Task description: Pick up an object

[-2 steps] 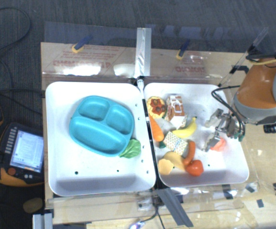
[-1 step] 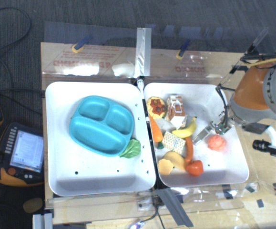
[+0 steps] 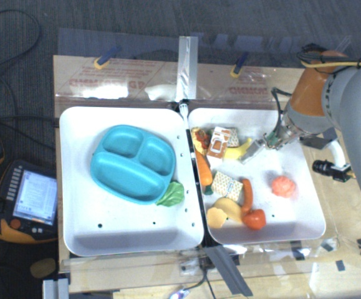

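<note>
The right bin [image 3: 305, 167] holds several toy foods. Along its left side lie a white and orange carton [image 3: 221, 141], a yellow banana [image 3: 238, 150], an orange carrot [image 3: 204, 169], a checked cracker [image 3: 226, 184], a red sausage [image 3: 247, 192], a tomato [image 3: 254, 218] and a tan piece [image 3: 224, 212]. A pink round fruit [image 3: 283, 186] sits apart on the right. My gripper [image 3: 252, 151] reaches in from the upper right, low over the bin, with its tip just right of the banana. Nothing shows held in it.
The left bin [image 3: 80, 223] carries a blue divided plate [image 3: 133, 162] with a green leaf [image 3: 171, 195] at its lower right corner. A raised divider [image 3: 192, 185] separates the bins. A tablet [image 3: 33, 198] lies off the bench at left.
</note>
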Controlling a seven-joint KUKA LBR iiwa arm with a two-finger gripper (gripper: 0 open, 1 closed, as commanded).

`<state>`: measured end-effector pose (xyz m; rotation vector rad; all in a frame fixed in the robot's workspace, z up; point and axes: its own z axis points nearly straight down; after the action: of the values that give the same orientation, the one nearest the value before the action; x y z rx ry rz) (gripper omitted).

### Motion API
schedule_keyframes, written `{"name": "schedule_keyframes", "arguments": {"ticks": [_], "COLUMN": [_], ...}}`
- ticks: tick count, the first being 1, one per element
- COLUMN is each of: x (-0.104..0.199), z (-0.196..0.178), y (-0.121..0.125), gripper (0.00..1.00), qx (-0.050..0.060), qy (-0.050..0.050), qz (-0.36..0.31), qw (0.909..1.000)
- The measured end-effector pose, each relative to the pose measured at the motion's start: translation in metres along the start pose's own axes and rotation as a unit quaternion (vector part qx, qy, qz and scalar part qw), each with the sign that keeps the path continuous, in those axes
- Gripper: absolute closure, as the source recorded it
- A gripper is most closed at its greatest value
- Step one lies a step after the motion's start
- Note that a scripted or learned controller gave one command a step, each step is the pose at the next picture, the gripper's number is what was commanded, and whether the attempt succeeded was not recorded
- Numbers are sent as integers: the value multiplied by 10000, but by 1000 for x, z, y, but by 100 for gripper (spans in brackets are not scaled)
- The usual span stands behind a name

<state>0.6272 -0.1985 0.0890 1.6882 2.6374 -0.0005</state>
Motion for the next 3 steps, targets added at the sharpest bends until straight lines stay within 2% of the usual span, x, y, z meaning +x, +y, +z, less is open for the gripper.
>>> {"name": "schedule_keyframes", "arguments": {"ticks": [1,2,3], "x": [37,33,3], "z": [-11,2,4], "y": [16,43,42], "gripper": [0,0,0], "qx": [40,145,198], "qy": [35,53,102], "qz": [197,1732,2957], "qw": [9998,9848,9550]}}
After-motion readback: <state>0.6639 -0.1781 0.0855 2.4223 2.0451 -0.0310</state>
